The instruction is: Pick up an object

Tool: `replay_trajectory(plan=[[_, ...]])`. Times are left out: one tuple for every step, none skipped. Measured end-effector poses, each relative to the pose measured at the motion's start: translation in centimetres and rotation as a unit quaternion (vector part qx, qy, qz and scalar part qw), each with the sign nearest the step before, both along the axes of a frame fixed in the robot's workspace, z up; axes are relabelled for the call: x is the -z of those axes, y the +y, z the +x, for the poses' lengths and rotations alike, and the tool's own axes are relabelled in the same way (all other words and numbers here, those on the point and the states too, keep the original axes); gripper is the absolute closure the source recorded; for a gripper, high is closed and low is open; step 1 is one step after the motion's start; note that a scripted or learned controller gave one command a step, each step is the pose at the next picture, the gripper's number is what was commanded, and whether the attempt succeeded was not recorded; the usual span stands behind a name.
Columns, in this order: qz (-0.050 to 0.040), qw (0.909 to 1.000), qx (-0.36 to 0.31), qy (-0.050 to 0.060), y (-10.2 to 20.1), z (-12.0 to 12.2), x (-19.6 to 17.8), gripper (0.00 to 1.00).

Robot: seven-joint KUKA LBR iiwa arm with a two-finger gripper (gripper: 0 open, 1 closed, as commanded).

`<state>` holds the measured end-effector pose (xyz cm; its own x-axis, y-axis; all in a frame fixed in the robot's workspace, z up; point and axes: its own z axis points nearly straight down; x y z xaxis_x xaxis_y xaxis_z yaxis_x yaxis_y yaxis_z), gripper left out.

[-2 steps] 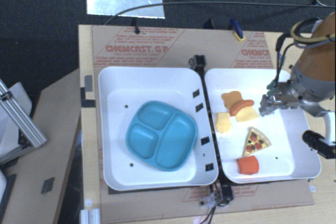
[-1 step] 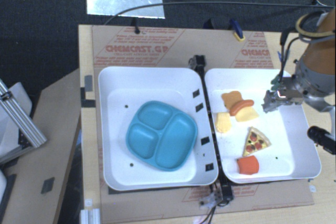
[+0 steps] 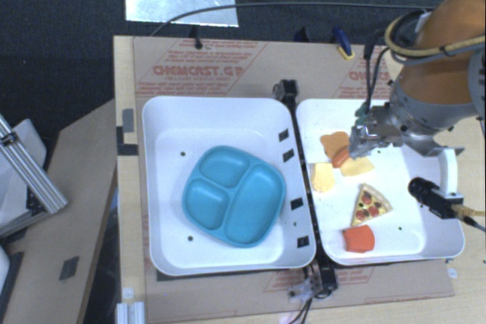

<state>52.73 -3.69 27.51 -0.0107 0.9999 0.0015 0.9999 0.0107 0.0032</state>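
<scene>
Two white bins are sitting side by side; the right bin (image 3: 437, 243) is holding the toy food. The gripper (image 3: 363, 139) is hanging in the upper part of it, just above the orange piece (image 3: 334, 142) and sausage (image 3: 341, 156). Nothing is showing lifted yet, so the pick is looking undone.

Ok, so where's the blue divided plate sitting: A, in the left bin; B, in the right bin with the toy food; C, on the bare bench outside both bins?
A: the blue divided plate lies flat inside the left bin, while the pizza slice and other toy food lie in the right bin.
</scene>
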Motion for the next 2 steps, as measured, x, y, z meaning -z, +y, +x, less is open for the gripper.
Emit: replay_trajectory(plan=[[-0.0002,1.0,0.001,0.001,4.4,0.7,1.4,1.0],[0.0001,1.0,0.0,0.002,9.6,1.0,3.3,1.0]])
